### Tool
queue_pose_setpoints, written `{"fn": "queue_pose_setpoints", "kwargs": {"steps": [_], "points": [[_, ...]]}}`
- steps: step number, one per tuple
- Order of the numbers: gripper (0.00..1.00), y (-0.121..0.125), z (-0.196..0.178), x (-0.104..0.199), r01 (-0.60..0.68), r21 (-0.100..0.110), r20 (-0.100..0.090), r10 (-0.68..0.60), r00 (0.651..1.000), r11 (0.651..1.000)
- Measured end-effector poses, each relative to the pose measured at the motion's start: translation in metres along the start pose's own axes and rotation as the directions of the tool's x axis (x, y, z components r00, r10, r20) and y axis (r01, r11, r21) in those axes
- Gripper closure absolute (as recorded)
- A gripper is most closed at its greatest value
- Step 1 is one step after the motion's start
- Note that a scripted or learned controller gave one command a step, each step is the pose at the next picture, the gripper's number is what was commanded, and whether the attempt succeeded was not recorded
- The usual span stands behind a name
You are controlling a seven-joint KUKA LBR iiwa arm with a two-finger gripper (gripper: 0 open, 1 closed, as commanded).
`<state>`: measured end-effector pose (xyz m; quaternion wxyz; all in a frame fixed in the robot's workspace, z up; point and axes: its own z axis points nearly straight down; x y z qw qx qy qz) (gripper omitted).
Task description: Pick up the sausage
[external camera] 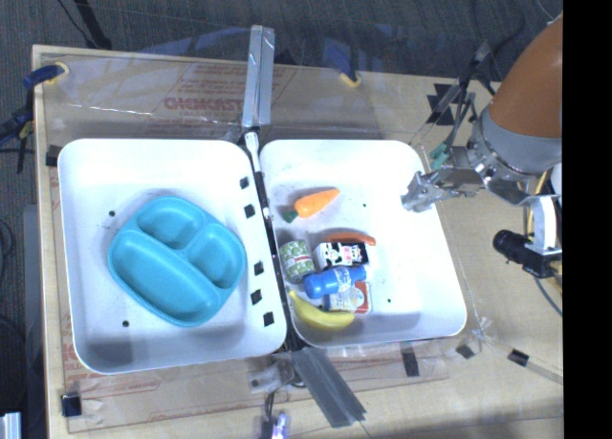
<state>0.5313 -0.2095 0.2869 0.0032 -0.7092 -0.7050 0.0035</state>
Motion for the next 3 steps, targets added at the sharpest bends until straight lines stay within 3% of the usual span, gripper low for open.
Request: {"fn": "queue_pose_setpoints", "kwargs": {"steps": [2,3], "points": [[1.00,0.001,-0.020,0.000,0.010,0.002,0.001,-0.010,1.000,1.000],[1.00,0.005,0.069,0.000,-0.183,-0.003,-0.002,0.183,0.983,0.983]]}}
